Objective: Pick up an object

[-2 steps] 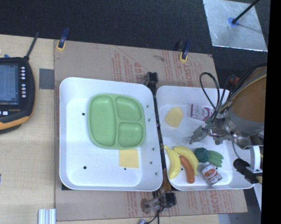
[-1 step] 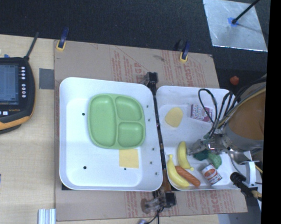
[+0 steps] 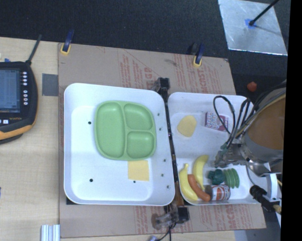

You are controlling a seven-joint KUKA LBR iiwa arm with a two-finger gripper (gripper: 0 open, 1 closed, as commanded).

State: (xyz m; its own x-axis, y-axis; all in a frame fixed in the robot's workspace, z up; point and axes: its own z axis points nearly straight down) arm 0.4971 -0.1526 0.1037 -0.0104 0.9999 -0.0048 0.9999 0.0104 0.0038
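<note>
My gripper (image 3: 224,159) reaches in from the right, low over the right bin (image 3: 192,102). It sits just above a green ribbed toy (image 3: 230,176) and a dark teal object (image 3: 216,176). A yellow banana (image 3: 198,168) lies just left of it, with an orange carrot (image 3: 198,188) and a second yellow banana (image 3: 186,189) below. A small can (image 3: 220,193) rests at the bin's front edge. A pale yellow disc (image 3: 186,126) and a pink-and-white packet (image 3: 214,121) lie farther back.
The left bin (image 3: 74,154) holds a green divided plate (image 3: 125,129) and a yellow cheese slice (image 3: 139,170). A teach pendant (image 3: 9,99) lies at the far left of the bench. Black cables (image 3: 226,113) loop over the right bin from the arm.
</note>
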